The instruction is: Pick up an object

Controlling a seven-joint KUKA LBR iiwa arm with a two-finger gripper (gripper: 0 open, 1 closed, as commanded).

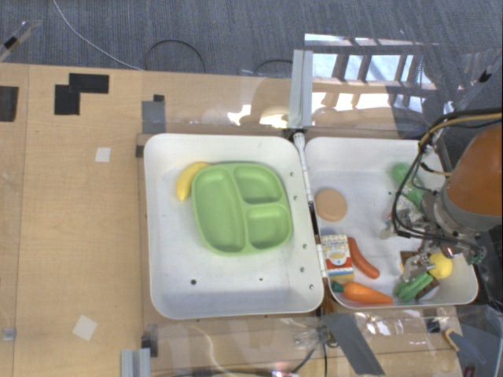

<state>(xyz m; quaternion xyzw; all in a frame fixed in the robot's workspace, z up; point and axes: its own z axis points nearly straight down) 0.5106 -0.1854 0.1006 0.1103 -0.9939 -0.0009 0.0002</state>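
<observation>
The arm's gripper (423, 264) is low in the front right corner of the right bin (369, 159). Right at its tip lie a green toy vegetable (412, 287) and a yellow toy (442, 268); whether either is held is unclear. A carrot (366, 293), a red sausage (362, 258), a small printed carton (336, 256) and a tan round disc (331, 204) lie to the gripper's left. Another green piece (403, 174) sits at the back, partly hidden by the arm's cables.
The left bin (169, 281) holds a green divided plate (240, 207) with a banana (187, 179) tucked against its back left edge. The bins' shared rim (308, 210) runs between them. The orange-banded wrist (478, 175) covers the right bin's right side.
</observation>
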